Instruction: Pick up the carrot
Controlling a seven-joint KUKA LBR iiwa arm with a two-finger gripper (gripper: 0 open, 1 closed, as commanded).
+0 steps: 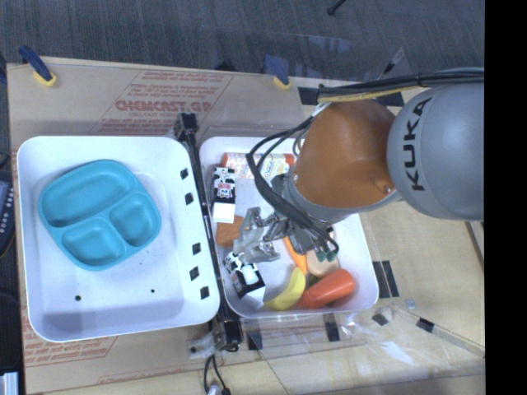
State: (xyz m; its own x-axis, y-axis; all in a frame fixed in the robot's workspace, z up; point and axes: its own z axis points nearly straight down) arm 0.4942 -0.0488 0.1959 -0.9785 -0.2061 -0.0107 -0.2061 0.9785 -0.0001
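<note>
In the right bin, an orange carrot lies partly hidden under the arm's wrist, just right of my gripper. The gripper hangs low over the middle of this bin, its metal tip pointing left. A larger orange-red toy vegetable rests at the bin's front right, beside a yellow banana. Nothing is visibly held by the gripper.
The right bin also holds black-and-white cartons, a white block, a brown piece, another black-and-white item and a printed packet. A blue divided plate lies in the left bin.
</note>
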